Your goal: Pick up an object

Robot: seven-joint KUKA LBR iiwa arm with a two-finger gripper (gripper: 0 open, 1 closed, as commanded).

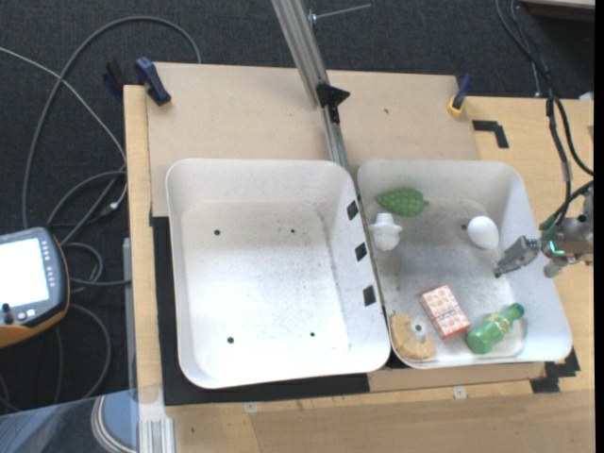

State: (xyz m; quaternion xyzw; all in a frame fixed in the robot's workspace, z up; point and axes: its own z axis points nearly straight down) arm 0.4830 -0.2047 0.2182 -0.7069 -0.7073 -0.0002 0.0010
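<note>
Nearest edge of right bin (pixel 543 281), front row, left to right: round tan biscuit-like disc (pixel 412 336) against the front-left corner; small pink-and-white box (pixel 444 310) lying tilted just beside it; green bottle (pixel 494 329) on its side, cap toward the right wall.

Middle of right bin: white egg-shaped object (pixel 482 231) near the right wall; small white lumpy piece (pixel 385 231) close to the left wall.

Far end of right bin: green leaf-shaped item (pixel 401 201), just beyond the white lumpy piece.

Gripper (pixel 517 254): at the right wall of the right bin, grey fingers reaching in over the rim, nothing seen between them; degree of opening not discernible. Egg-shaped object just up and left of fingertips, apart from them; green bottle below, nearer the front, also apart.

Left bin (pixel 189 196): white, speckled, beside the right bin.

Beyond bins: metal pole (pixel 302 41) slanting across the tan bench board (pixel 236 111); blue clamp (pixel 151 78) at far-left corner.
</note>
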